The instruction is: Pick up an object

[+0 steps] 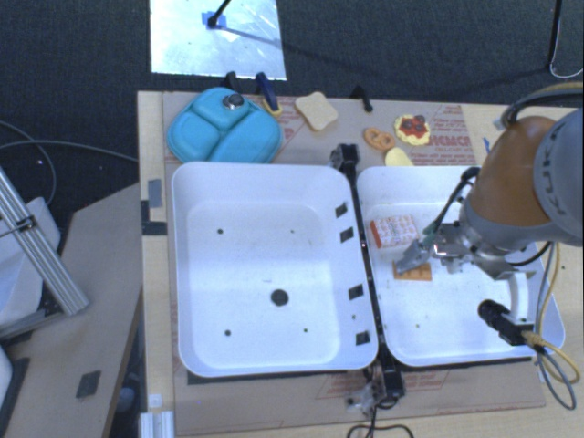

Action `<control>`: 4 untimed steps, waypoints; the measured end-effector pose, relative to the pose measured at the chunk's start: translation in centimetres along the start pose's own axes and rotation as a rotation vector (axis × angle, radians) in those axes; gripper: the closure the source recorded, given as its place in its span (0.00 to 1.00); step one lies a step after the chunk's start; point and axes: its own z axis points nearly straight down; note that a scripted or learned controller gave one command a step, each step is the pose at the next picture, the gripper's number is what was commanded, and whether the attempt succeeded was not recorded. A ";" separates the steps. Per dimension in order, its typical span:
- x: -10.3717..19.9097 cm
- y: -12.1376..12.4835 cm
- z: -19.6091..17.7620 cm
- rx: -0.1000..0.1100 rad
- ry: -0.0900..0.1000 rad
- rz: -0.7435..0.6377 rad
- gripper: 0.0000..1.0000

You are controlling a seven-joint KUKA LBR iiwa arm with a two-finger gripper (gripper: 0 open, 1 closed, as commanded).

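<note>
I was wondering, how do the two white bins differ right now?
The right bin holds a small red-and-white box and a flat orange piece, with the gripper over it; the left bin has just a dark spot on its floor. The left bin looks wider. Both are shallow and white.

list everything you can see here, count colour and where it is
white bins: 2, white, side by side on the bench
dark round thing: 1, dark grey, on the floor of the left bin
small box: 1, white with red print, in the right bin near its left wall
flat piece: 1, orange, in the right bin, right at the gripper
blue container: 1, light blue, on the bench behind the left bin
toast slice: 1, tan, behind the bins
pretzel: 1, orange-brown, behind the right bin
tart: 1, yellow with red top, beside the pretzel
yellow piece: 1, pale yellow, at the right bin's back rim
arm: 1, grey with orange band, from the right
gripper: 1, grey, low over the orange piece
</note>
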 end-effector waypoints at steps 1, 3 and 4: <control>-3.5 2.2 5.5 -0.007 0.008 -0.003 0.00; 5.1 5.6 -4.8 -0.015 0.005 -0.016 1.00; 8.6 0.3 -4.3 0.000 0.003 -0.010 1.00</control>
